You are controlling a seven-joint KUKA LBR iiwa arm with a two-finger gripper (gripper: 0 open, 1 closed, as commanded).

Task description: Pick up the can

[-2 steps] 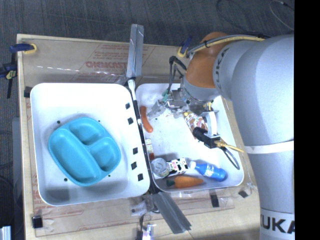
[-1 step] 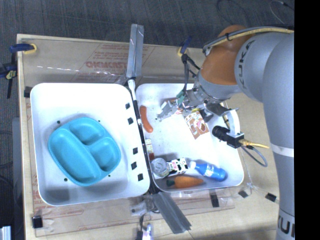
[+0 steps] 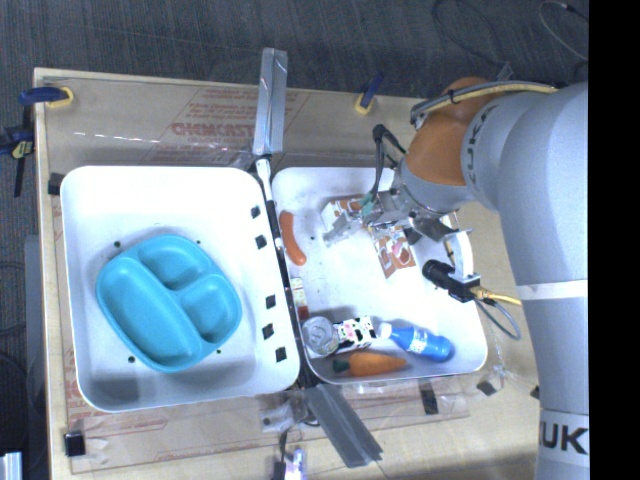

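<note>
The can [image 3: 320,335] stands in the right bin [image 3: 330,278] near its front left corner, its silver top facing up. It touches a small black-and-white cow toy [image 3: 352,331] on its right. My gripper [image 3: 340,223] hangs low over the far part of the right bin, well behind the can and apart from it. A red-and-white packet [image 3: 396,253] lies just below the wrist.
An orange sausage [image 3: 293,238] lies by the right bin's left wall. A blue bottle [image 3: 420,342] and a carrot [image 3: 370,364] lie along the front wall beside the can. The left bin [image 3: 80,198] holds a blue divided plate [image 3: 168,299].
</note>
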